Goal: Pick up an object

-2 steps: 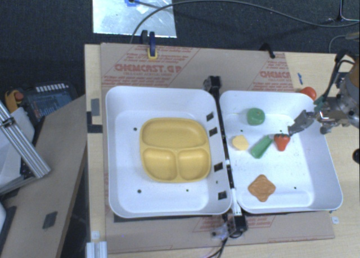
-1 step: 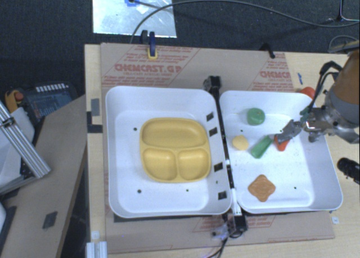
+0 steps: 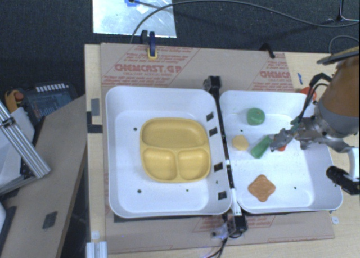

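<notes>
Gripper (image 3: 277,142) hangs low in the right bin (image 3: 315,198), right beside the green cylinder (image 3: 260,147) — finger state unreadable — so centre over that piece before closing.

Arm (image 3: 343,105) cut off at right edge; pincer (image 3: 277,141) fingers blurred

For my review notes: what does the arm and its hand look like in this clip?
The arm comes in from the right: a grey body with an orange band above the wrist. A thin dark cable loops beside it. The hand is a slim, grey metallic piece with dark parts, tapering toward its tip. No markings are legible.
</notes>
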`<move>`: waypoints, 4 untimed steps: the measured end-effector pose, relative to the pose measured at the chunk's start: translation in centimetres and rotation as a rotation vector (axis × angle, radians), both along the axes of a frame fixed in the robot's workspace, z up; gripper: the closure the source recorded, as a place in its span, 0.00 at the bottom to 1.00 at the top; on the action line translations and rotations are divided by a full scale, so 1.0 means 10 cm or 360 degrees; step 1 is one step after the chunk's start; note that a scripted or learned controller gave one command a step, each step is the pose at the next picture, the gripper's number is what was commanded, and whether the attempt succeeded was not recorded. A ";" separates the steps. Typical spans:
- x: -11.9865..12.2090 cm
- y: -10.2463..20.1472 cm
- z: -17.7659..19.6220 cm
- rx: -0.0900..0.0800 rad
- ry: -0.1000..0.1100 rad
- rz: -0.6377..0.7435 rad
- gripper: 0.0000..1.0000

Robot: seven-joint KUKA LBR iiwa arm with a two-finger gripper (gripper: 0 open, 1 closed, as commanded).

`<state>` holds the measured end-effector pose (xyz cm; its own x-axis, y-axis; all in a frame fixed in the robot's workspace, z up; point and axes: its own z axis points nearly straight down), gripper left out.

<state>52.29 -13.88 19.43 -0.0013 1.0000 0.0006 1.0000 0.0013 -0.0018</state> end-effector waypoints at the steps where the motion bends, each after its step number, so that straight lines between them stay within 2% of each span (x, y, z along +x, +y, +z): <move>1: -0.09 0.06 -0.52 0.0001 0.0002 0.0000 0.00; 2: -0.07 0.05 -0.39 -0.0003 -0.0007 0.0001 1.00; 4: 0.05 -0.07 0.85 -0.0005 -0.0016 0.0004 1.00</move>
